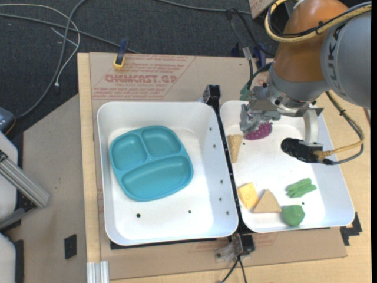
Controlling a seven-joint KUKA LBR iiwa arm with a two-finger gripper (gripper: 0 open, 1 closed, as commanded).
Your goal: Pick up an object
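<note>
The purple, knobbly toy grape bunch [259, 130] looks the likely target — it lies at the far end of the right-hand shallow white bin [336, 184], right under the arm. Nearest the camera in that bin sit a round green lump [293, 214], a tan wedge-shaped piece [267, 203] and a yellow cheese-like block [247, 194], with a green leafy piece [301, 187] just beyond. Further up, a pale cone-shaped piece [234, 146] hugs the divider. Beyond that, the two-finger metal gripper [254, 120] is down on the grapes — whether it is closed on them or apart cannot be told. The step seems to be the grasp itself; next calls for a firm pinch, then a straight lift. Left bin: a teal plastic divided plate [152, 161].
</note>
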